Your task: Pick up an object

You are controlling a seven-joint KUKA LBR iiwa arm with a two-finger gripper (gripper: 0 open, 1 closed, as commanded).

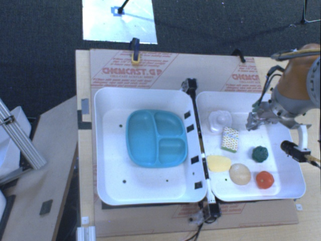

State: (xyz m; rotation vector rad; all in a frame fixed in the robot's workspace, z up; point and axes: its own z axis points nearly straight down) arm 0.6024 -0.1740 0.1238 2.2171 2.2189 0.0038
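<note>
Two white bins [108, 149] on board printed "CHEMCAST GP" [133, 71], end effector [253, 119] over right bin, its opening impossible to tell.

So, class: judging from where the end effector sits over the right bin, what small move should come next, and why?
Probably lower the end effector toward the checkered block, slightly left. It is the nearest item in the right bin, and nothing is between the fingers yet.
</note>
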